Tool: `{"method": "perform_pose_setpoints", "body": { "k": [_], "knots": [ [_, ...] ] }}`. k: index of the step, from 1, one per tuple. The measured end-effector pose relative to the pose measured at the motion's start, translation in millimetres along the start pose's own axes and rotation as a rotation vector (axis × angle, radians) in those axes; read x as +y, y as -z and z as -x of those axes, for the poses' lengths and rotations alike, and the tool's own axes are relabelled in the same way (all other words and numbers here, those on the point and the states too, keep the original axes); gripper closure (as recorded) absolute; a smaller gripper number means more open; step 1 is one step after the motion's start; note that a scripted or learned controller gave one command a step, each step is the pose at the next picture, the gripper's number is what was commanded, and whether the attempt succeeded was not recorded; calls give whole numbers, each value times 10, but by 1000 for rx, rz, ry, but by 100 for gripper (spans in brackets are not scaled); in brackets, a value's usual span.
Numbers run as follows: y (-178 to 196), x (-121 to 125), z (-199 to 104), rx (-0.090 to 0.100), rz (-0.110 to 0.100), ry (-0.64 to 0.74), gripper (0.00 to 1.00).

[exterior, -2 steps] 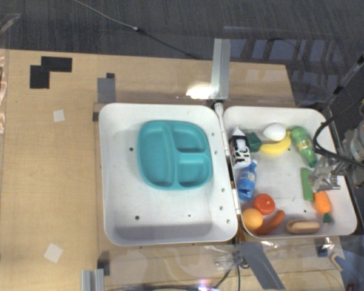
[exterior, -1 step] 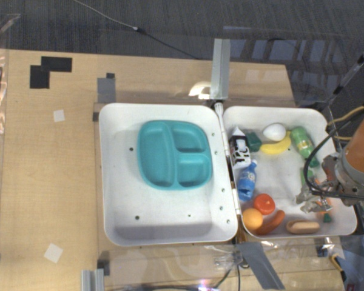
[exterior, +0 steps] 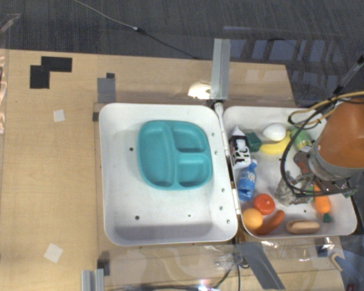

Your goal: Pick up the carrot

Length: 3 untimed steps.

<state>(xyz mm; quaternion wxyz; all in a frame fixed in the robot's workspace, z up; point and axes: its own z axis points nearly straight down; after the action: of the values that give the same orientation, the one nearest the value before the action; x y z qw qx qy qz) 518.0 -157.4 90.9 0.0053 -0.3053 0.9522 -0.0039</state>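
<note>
1. Setting: a pale wood-grain bench (exterior: 48,180) under a dark ribbed carpet floor; black tape marks lie on the bench well to the left of the left bin; a grey metal post (exterior: 220,65) stands above the seam where the two bins meet.
2. Landmark: the right bin (exterior: 255,115), shallow, white, with rounded corners and a matte moulded surface; the left bin (exterior: 118,162) touches it along one edge and carries a teal plate (exterior: 173,154) with three compartments, smooth plastic.
3. Arm (exterior: 349,135): it enters over the right bin's right side; the broad orange band reads as a glossy dome, with a grey ring beneath and looped black cables trailing toward the bin's middle; the wrist points steeply down.
4. Gripper (exterior: 298,190): low over the right bin's lower-right quarter; its metal parts are tangled in cable and shadow, so whether it is released or clenched cannot be told.
5. Carrot (exterior: 322,205): a small orange tapered piece with a green end, lying in the right bin's lower-right corner, just beside the gripper.
6. Other contents of the right bin: a blue bottle (exterior: 246,182) along the left wall; a white egg (exterior: 274,131) and yellow banana (exterior: 276,147) near the top; a red tomato (exterior: 264,204), an orange (exterior: 252,217), a brown sausage (exterior: 270,222) and a tan bread roll (exterior: 303,227) along the bottom.
</note>
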Motion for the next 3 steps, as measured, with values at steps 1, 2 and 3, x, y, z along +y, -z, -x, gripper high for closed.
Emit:
{"method": "perform_pose_setpoints", "body": {
  "k": [1,2,3],
  "knots": [
    [-3,-311,-294,-5,-2,135,100],
    [-6,-590,18,-2,3,-75,100],
    [-15,-607,40,-5,-1,279,100]
  ]
}}
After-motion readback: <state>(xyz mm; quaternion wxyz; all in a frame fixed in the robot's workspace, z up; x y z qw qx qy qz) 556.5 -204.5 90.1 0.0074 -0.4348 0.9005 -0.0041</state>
